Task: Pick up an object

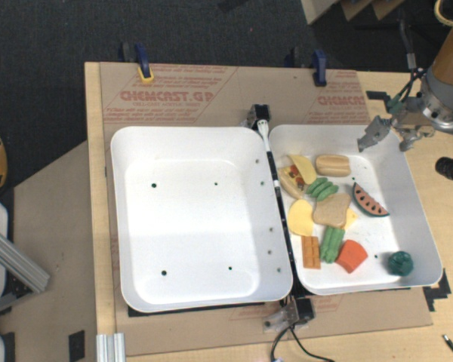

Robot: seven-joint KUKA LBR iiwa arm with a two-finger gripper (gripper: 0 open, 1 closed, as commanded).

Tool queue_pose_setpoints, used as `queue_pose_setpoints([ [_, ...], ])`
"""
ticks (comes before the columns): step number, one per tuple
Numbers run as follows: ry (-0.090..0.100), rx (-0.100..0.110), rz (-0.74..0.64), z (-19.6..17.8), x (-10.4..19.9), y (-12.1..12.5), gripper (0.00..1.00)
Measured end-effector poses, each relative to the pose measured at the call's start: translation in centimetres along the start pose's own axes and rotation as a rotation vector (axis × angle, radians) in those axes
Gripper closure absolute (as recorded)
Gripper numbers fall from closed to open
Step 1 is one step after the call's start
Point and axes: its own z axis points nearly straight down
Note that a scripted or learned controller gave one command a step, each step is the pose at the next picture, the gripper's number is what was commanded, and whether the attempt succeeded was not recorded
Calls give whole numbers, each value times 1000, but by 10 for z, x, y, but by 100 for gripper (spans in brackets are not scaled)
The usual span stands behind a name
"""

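Green ball point(399, 262) sits in the right bin point(411, 202) at its near right corner; orange block point(352, 256) just beside it toward centre. Bread slice point(331, 213), watermelon wedge point(368, 200) mid-bin, bun point(332, 164) near far edge. Gripper point(390, 136) hovers over far right corner, fingers spread wide, holding nothing.

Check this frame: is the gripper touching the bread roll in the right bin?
Apart. In the camera view the gripper sits over the right bin's upper right corner, with bare white bin floor plainly showing between it and the bread roll.
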Motion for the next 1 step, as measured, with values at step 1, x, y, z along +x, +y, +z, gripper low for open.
queue_pose_setpoints([
  [1,4,6,-6,132,66,38,0],
])
